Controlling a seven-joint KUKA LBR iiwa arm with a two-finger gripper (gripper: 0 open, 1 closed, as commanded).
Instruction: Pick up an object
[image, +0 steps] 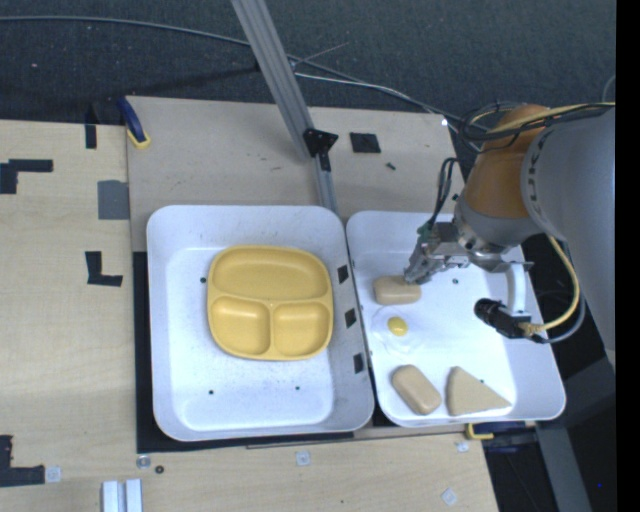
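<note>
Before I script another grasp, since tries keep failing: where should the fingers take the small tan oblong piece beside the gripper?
Grip the small tan oblong piece across its short width, coming straight down. It lies flat, long axis left-right, with bare right bin floor on both long sides.

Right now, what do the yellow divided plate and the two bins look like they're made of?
The yellow divided plate looks like moulded plastic: one even colour, rounded compartment walls, a soft sheen. The left bin and the right bin look like thin white plastic or coated metal, smooth with rounded rims; which one is hard to tell.
</note>
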